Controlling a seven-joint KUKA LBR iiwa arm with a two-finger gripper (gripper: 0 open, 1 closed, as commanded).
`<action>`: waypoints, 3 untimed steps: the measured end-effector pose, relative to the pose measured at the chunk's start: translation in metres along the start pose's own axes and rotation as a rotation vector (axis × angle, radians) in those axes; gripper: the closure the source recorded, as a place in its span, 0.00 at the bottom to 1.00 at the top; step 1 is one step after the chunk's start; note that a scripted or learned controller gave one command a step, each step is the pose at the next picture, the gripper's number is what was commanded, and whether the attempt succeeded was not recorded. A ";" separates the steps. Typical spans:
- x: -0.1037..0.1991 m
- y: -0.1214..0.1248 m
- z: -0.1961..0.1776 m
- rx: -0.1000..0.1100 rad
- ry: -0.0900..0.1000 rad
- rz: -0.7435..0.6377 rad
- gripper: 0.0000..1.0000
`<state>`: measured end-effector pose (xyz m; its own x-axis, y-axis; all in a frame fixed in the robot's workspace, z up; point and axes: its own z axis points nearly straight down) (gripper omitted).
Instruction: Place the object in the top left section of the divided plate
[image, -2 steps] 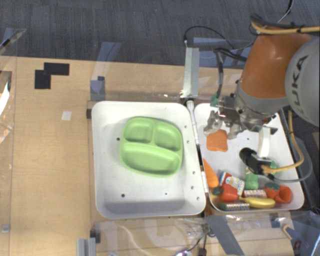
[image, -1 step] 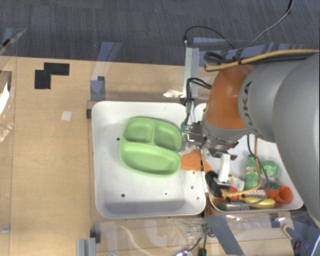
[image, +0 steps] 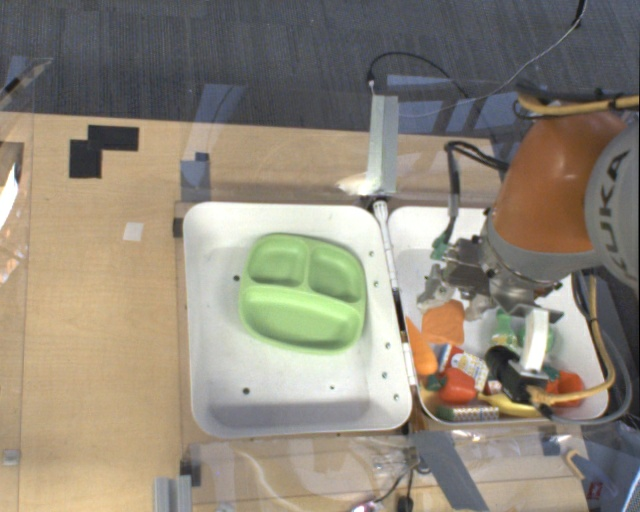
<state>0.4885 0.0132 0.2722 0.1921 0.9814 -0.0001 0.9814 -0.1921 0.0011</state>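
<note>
Camera view: the arm is hanging over the right bin (image: 596, 330), hand (image: 470, 285) lowered toward the pile of toy food (image: 470, 375) at 5 o'clock, presumably selecting an object. Hand state: cannot tell. The green divided plate (image: 300, 292) is lying in the left bin (image: 215, 300), sections unoccupied.

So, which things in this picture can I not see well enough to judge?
- Claw, camera view: the arm's orange band covers much of it, so whether it grips anything stays unclear.
- Toy pile in the right bin: pieces overlap; several are too small to name.
- Right bin's far right side: hidden under the arm.
</note>
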 end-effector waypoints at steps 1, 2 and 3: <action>-0.031 0.017 0.091 0.004 0.000 0.076 1.00; 0.013 0.039 0.090 0.003 -0.001 0.210 1.00; -0.018 0.069 0.089 0.000 0.000 -0.032 1.00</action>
<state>0.5528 -0.0181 0.1832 0.1610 0.9870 0.0001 0.9870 -0.1610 0.0010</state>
